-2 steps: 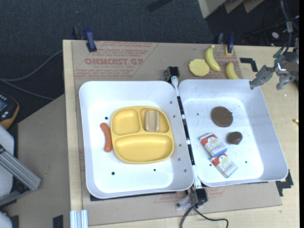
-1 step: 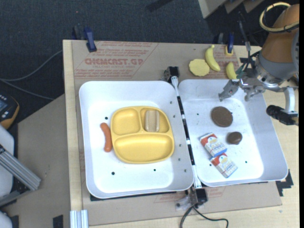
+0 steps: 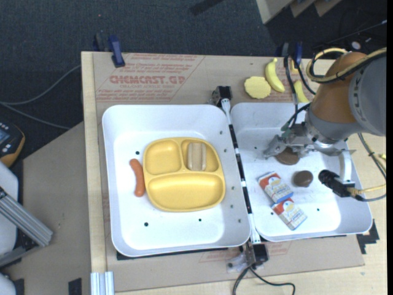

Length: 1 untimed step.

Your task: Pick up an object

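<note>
bins: 2 | cartons [image 3: 282,196]: 2 | brown pieces [image 3: 302,178]: 2 | tray [image 3: 183,174]: 1 | sausage [image 3: 138,177]: 1 | jaws: can't tell

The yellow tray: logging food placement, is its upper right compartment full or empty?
Occupied: a tan bread-like piece lies in that compartment of the yellow tray.

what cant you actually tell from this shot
- Gripper: its tip sits over a brown thing in the right bin; the arm's wrist hides whether anything is held.
- That brown thing: partly covered by the gripper, so its shape is unclear.
- Two small packets: print too small to read.
- Piece in the yellow tray, top right section: too blurred to identify.
</note>
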Each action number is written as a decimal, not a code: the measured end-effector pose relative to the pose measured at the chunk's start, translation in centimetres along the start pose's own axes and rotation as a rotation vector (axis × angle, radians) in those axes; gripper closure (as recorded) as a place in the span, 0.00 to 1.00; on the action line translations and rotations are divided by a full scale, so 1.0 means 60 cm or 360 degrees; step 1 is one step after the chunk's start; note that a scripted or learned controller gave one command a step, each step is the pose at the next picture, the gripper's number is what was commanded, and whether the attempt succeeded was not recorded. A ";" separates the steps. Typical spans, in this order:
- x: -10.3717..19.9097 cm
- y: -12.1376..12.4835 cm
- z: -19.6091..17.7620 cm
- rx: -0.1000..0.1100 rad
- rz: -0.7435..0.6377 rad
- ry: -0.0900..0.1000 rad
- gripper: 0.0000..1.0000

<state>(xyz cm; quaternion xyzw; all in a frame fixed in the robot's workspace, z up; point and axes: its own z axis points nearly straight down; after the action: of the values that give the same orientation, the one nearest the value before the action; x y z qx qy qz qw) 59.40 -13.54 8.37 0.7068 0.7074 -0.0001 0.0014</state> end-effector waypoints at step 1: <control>-0.069 0.054 -0.007 -0.0012 0.0003 -0.0003 0.00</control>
<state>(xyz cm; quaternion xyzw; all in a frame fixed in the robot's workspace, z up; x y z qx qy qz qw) 62.65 -17.70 8.80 0.7074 0.7068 0.0020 0.0047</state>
